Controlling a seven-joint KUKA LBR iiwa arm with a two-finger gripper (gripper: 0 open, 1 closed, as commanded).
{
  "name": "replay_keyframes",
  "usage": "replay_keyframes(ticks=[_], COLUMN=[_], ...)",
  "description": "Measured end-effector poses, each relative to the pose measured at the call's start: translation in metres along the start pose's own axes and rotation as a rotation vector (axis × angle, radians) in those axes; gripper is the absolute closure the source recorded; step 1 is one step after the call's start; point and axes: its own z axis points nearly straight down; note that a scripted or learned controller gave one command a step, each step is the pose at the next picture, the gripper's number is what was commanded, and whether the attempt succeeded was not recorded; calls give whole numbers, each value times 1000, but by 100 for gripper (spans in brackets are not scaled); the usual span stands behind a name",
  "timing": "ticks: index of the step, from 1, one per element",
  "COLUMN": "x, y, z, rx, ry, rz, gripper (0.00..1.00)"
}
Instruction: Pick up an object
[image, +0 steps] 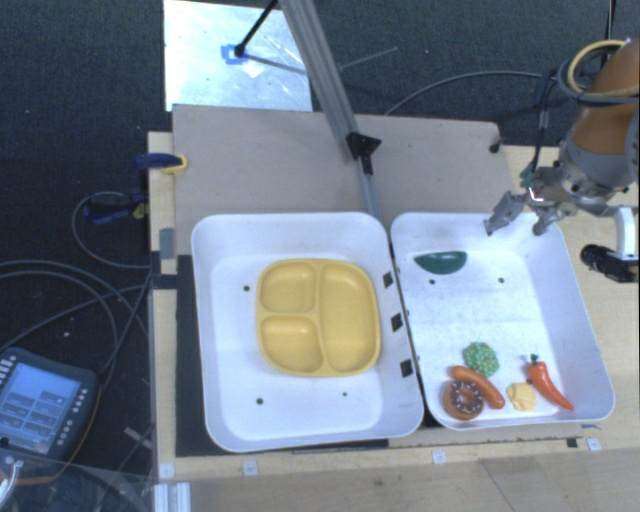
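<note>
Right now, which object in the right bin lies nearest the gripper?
The dark green bowl, alone at the bin's far end below the gripper; the other items cluster at the near corner.

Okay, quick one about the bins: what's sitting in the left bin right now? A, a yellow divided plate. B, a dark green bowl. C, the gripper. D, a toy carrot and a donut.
A: the yellow divided plate lies in the left bin, while the toy carrot, donut and dark green bowl lie in the right bin, and the gripper hovers at that bin's far edge.
</note>
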Motion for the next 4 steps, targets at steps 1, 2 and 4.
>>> replay_keyframes(ticks=[1, 2, 4], x=[-9, -9, -9], y=[-2, 1, -5], z=[47, 32, -76], rx=[0, -10, -12], ry=[-1, -3, -2], rz=[4, 2, 0], gripper=[0, 100, 100])
